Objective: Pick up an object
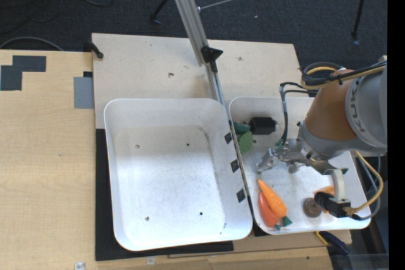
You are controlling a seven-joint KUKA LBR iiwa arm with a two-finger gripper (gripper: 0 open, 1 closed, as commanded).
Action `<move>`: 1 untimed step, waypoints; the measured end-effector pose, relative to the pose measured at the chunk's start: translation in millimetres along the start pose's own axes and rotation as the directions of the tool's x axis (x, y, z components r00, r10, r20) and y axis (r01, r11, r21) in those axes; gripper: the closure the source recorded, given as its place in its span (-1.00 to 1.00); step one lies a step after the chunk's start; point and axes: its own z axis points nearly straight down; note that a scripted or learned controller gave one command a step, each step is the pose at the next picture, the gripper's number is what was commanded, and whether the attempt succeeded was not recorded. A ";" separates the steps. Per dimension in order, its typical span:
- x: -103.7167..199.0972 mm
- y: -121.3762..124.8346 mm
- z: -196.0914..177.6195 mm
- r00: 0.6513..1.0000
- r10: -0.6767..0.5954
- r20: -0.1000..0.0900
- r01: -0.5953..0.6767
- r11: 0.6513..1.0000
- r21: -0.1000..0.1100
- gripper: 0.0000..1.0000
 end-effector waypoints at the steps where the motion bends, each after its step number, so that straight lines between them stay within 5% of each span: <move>1: -1.3 -0.3 -10.7 1.000 0.007 -0.001 -0.007 1.000 0.000 1.00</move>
